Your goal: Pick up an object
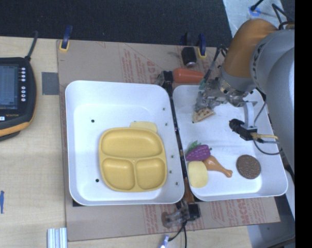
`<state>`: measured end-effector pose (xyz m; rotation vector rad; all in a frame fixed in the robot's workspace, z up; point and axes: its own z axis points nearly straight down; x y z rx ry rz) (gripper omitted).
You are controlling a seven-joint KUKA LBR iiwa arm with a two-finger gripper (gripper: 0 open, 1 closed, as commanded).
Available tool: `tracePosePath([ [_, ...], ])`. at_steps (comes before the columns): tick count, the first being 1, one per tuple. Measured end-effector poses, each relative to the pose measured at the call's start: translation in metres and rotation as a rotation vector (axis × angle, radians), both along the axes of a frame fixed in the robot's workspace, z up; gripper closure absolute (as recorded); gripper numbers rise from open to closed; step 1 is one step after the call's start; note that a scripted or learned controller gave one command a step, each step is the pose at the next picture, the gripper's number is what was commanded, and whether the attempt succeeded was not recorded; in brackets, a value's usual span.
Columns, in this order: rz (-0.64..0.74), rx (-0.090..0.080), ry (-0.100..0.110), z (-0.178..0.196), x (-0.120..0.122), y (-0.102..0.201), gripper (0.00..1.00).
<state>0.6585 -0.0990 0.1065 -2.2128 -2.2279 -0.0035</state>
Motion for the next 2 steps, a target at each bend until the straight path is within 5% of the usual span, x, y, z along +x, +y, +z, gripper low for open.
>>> tracePosePath([
  [1,-0.002,-0.001,0.002,0.086,-0.002,0.052,1.00],
  [2,-0.001,-0.003,0.005,0.116,-0.075,0.112,1.00],
])
